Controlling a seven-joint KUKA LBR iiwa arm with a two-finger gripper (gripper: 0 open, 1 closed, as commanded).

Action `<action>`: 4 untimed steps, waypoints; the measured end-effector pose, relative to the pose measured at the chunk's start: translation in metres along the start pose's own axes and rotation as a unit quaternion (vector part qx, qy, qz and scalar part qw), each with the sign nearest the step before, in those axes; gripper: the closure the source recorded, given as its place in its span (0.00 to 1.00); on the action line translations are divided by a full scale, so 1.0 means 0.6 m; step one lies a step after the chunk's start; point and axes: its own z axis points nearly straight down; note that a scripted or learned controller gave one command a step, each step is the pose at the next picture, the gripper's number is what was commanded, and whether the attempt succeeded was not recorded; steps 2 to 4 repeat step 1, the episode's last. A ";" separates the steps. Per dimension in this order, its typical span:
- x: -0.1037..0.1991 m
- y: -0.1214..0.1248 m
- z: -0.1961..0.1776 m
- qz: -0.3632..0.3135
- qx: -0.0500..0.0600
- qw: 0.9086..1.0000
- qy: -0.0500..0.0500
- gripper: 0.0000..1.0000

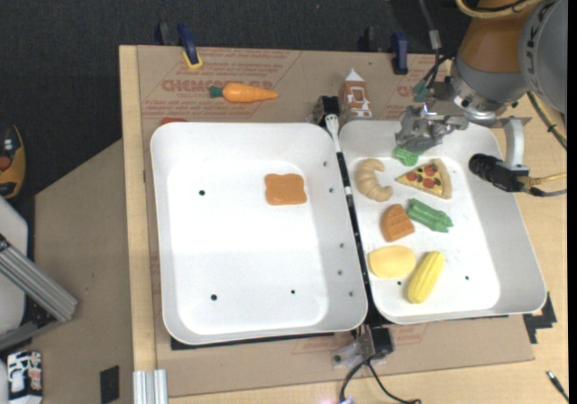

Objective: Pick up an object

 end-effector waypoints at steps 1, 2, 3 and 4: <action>0.081 -0.053 -0.049 0.000 0.003 1.000 0.002 1.00; 0.081 -0.053 -0.049 0.000 0.003 1.000 0.002 1.00; 0.081 -0.053 -0.049 0.000 0.003 1.000 0.002 1.00; 0.081 -0.053 -0.049 0.000 0.003 1.000 0.002 1.00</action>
